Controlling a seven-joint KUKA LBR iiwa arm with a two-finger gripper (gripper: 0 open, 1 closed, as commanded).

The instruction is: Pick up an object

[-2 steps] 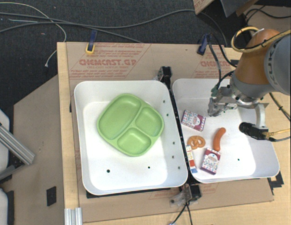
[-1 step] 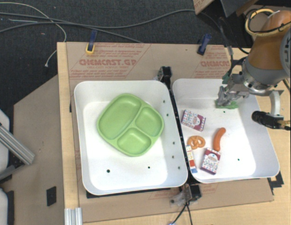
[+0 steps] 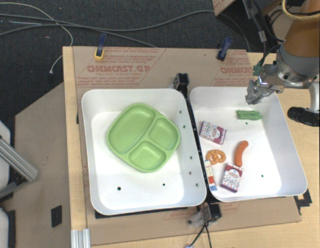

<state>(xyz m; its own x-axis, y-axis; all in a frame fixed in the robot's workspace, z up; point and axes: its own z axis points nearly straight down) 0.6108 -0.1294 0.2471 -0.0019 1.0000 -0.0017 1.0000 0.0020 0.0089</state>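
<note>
My gripper (image 3: 254, 96) hangs over the far edge of the right bin (image 3: 289, 143), just above and slightly behind a small green flat piece (image 3: 249, 115). Nothing shows between its fingers. Lower in the same bin lie a pink-and-white carton (image 3: 212, 133), an orange sausage-shaped toy (image 3: 240, 153), a pretzel (image 3: 216, 156), a second small red-and-white carton (image 3: 232, 178) and a narrow white stick-like packet (image 3: 209, 173) by the left wall.
The left bin (image 3: 98, 185) holds a green three-compartment plate (image 3: 144, 137). Both bins rest on a cardboard sheet (image 3: 124, 66) held by blue clamps (image 3: 100, 49). Cables run across the dark floor behind.
</note>
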